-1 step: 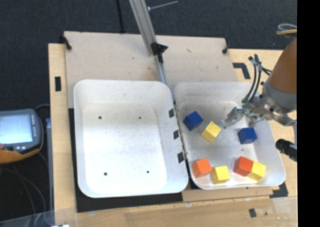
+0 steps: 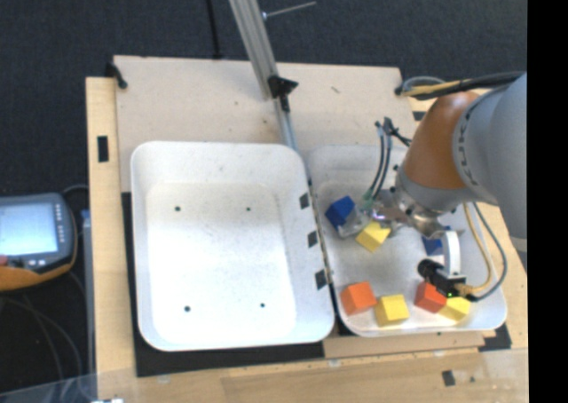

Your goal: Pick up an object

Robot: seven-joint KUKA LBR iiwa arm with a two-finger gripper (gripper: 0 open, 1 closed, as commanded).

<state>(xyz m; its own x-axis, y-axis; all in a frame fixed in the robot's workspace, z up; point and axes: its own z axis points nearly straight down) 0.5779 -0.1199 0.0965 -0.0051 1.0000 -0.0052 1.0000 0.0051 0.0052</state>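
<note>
Over the right-hand bin (image 2: 351, 161), the end effector (image 2: 380, 217) was seen lowered among the scattered blocks, with the grey arm (image 2: 488, 139) reaching in from the right and its orange band (image 2: 435, 148) sitting just above the wrist. A yellow block (image 2: 374, 236) was found directly below the tool's tip, touching or nearly touching it, and a blue block (image 2: 340, 211) lay just beside it on the left, close to the bin's inner wall. Whether the yellow block was actually gripped could not be told, since the wrist and its cables hid the tip; how wide the end effector stood could likewise not be made out.

Further blocks were spread along the bin's near edge: an orange block (image 2: 358, 296), a second yellow block (image 2: 391, 309), and a red block (image 2: 429, 297) touching another yellow piece (image 2: 456, 308). A small blue piece (image 2: 433, 246) was partly covered by the arm.

The left-hand bin (image 2: 222, 241) was set alongside on the desk (image 2: 177, 99), presumably as a place for picked items. The tool's low stance over the yellow block was judged to mark it as the likely target, with the blue neighbour close enough to be nudged.
</note>
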